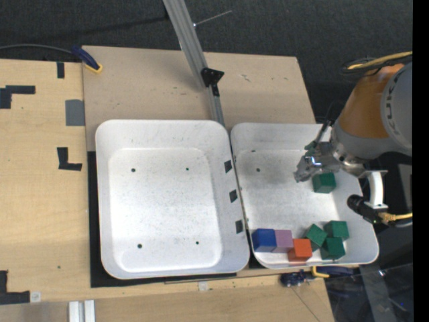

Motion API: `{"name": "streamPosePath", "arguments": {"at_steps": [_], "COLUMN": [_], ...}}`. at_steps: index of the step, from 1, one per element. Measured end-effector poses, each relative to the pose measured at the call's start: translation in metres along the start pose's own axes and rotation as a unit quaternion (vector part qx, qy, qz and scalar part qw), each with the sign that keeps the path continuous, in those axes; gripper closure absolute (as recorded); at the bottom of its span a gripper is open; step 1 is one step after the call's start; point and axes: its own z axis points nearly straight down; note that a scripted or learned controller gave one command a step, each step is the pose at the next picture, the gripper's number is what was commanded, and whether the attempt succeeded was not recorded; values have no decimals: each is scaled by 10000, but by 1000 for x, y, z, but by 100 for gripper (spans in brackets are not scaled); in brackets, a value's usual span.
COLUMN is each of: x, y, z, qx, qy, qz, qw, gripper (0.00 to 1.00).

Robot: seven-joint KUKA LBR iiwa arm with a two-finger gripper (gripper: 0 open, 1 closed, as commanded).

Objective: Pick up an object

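Your grey arm with its orange band (367, 106) reaches in from the right over the right-hand shallow white plastic bin (268, 146), wrist bent down so the metal two-finger gripper (310, 168) sits low above the bin's middle right; a small green cube (324, 182) lies just beside the gripper's lower right, touching it or nearly so, and you cannot tell whether it is held; the cube sits roughly square to the bin's edges, with no long axis to speak of; along the bin's near edge you see a row of blocky pieces: a blue cube (264, 239), a pale purple block (283, 239), an orange cube (301, 248) and a cluster of three green cubes (328, 237), tilted at odd angles and touching one another; the left-hand shallow white bin (107, 180) has a smooth, speckled floor with rounded corners; both bins rest on a pale wooden bench (147, 79)
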Motion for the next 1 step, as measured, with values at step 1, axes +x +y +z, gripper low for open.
{"name": "streamPosePath", "arguments": {"at_steps": [1], "x": [2], "y": [8], "z": [-45], "qx": [-1], "qy": [0], "qz": [0], "qw": [10000], "gripper": [100]}}
